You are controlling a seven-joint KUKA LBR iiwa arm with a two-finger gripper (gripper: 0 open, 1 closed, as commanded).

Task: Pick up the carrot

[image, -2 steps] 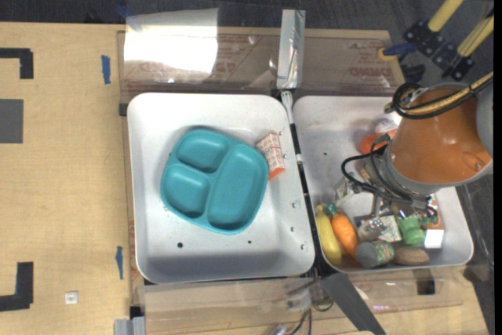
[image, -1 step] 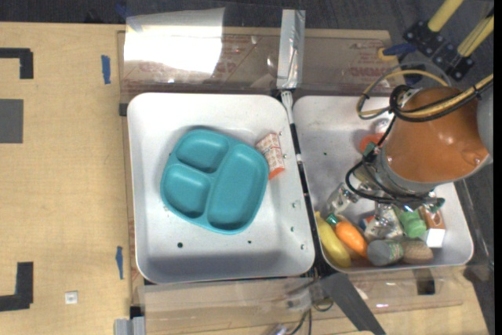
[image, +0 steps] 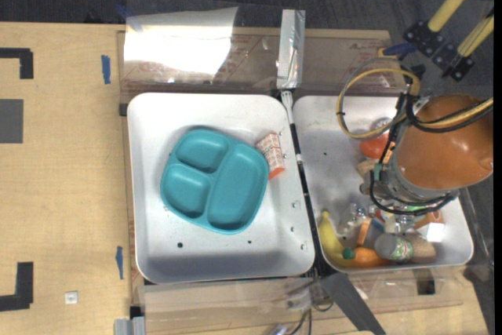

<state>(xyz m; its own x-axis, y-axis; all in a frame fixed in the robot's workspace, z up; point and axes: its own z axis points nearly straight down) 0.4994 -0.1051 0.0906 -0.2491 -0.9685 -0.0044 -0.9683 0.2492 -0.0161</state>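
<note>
Orange showed at the near edge of the right bin (image: 463, 247), where the carrot (image: 362, 255) lay low against the front wall, its green end touching a yellow banana (image: 329, 235) curved along the bin's near-left corner. It seemed crowded there because the bin's contents had gathered toward that wall: a cork-like cylinder (image: 420, 249) and a pale green-grey object (image: 392, 247) sat just beside it, with a red-orange item (image: 374, 145) farther back. The arm (image: 439, 149) hung directly over this clutter, wrist pointing down, so that its tool (image: 384, 222) stood just above the carrot, probably lined up for a descent onto it. The wrist and cables hid the tool's tips, so I could not tell how wide it stood, nor whether anything was in it. In the left bin (image: 149, 169) a teal divided plate (image: 213, 179) rested near the middle, and a small striped packet (image: 271, 153) leaned beside its far-right rim, well apart from the work. Both bins sat on the wooden desk (image: 55, 169).
</note>
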